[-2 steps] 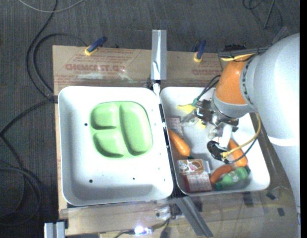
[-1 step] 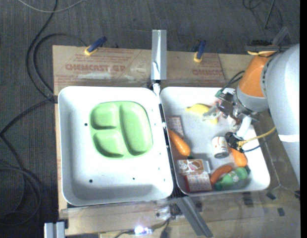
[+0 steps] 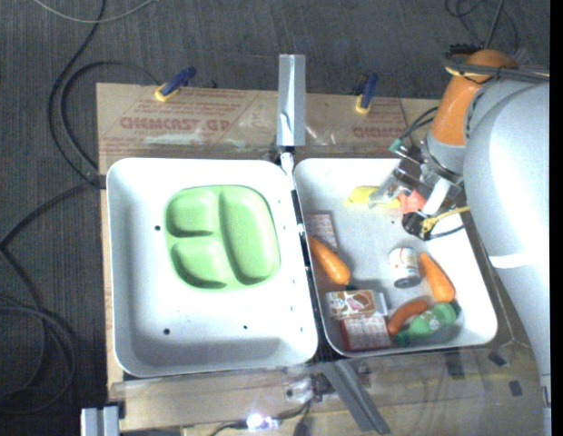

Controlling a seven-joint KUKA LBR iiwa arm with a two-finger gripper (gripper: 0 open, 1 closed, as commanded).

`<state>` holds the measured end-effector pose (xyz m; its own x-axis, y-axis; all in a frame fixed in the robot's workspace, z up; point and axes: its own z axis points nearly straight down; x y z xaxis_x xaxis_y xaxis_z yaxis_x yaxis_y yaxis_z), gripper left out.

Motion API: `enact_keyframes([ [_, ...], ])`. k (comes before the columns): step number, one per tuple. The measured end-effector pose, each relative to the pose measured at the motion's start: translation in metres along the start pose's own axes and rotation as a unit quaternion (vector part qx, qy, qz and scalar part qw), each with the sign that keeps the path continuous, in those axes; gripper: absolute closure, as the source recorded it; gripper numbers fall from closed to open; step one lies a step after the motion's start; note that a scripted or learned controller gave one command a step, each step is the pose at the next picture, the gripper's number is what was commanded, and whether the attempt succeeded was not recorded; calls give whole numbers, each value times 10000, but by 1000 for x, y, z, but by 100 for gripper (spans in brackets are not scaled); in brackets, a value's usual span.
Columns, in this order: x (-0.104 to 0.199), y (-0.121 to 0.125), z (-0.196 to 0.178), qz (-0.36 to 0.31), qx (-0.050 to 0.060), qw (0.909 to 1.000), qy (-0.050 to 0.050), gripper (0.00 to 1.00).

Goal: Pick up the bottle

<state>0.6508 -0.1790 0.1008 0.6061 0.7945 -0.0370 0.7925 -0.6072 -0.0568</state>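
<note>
A small yellow bottle lies on its side near the back of the right bin. My gripper hangs low just to the right of it, at the bottle's right end. The wrist, with cables and an orange band, hides where they meet, so I cannot tell whether they touch. The bottle rests on the bin floor.
The right bin also holds two carrots, a small white can, two cartons, a flat packet, and a green item beside an orange one in the front corner. A green divided plate lies in the left bin.
</note>
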Motion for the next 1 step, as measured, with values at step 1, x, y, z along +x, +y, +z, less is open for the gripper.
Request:
enact_keyframes([
  [1, 20, -70, 16, 689, -299, 9970, 191, 0],
])
